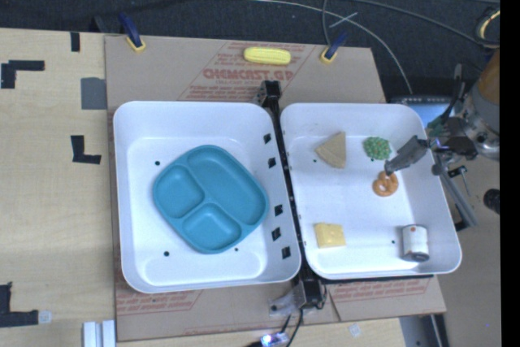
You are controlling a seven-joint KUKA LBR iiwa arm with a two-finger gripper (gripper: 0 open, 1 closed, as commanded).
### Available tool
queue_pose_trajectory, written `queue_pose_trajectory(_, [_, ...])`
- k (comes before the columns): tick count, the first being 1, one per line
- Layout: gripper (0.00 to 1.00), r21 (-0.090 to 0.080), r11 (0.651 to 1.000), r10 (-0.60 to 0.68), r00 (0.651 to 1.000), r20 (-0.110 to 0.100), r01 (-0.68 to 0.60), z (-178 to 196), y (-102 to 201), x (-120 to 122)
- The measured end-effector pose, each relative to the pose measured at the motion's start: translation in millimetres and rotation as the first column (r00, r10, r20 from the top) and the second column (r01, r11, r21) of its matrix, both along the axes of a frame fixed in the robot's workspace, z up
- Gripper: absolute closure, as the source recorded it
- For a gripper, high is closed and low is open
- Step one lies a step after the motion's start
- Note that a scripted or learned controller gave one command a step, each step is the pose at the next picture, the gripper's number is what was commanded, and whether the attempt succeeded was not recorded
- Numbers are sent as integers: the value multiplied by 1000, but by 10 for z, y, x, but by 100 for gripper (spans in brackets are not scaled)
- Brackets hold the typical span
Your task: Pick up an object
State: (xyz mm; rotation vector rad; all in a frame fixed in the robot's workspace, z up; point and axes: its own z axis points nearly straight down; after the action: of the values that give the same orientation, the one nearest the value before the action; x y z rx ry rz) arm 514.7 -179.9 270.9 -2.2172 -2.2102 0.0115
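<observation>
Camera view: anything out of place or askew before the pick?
One stray: a yellow banana-like item lies on the cardboard behind the bins, outside both. The white can in the right bin lies on its side near the front right corner. The blue tray sits turned at a slant in the left bin.

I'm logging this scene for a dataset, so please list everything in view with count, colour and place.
bins: 2, white, side by side on the cardboard
tray: 1, blue, left bin
wedge: 1, tan, right bin
broccoli: 1, green, right bin
pretzel: 1, orange-brown, right bin
cheese: 1, yellow, right bin
can: 1, white and grey, right bin
banana: 1, yellow, cardboard behind bins
clamps: 2, blue and yellow, cardboard's far edge
gripper: 1, grey, above pretzel
</observation>
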Motion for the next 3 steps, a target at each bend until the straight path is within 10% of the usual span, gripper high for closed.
queue_pose_trajectory(1, [0,-3,1000,4,1000,12,-4,63,5,22])
queue_pose_trajectory(3, [0,-2,1000,2,1000,6,-2,-1151,-91,-53])
